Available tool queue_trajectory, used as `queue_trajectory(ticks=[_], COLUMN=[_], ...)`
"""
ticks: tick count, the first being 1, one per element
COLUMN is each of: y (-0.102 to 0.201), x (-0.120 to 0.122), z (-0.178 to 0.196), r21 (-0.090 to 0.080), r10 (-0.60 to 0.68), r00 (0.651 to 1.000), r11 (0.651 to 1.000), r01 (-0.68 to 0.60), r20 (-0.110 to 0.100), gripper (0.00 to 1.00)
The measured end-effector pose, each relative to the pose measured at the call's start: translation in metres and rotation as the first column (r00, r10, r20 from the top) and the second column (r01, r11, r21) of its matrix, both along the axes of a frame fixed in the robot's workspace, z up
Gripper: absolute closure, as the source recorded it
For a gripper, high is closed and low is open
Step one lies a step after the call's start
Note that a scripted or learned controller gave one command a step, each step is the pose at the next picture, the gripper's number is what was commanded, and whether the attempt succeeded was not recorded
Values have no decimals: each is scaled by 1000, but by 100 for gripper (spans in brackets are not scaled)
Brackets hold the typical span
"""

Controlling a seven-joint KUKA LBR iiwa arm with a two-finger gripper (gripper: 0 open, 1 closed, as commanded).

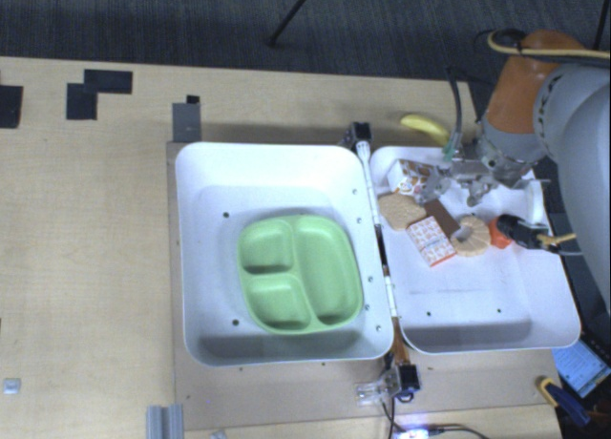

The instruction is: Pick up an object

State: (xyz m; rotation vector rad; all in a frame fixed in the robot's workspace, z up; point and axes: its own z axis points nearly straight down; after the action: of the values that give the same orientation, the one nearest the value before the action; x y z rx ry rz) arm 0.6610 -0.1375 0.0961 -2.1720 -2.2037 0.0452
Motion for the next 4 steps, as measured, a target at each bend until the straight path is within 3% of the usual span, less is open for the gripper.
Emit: queue_trajectory(ticks=[1,2,3,4], y=[1,1,50,50], x=[1,1,-87,-85], z=[11,11,-10,2], r21=[0,0,-12,-12], r10=[4,5,-12,-10], r00=[1000,1000,998,998], r11=[1000,1000,1000,1000], r01=[-4,-5,12,11], r20=[0,1,58,64], gripper=[100,0,0,100])
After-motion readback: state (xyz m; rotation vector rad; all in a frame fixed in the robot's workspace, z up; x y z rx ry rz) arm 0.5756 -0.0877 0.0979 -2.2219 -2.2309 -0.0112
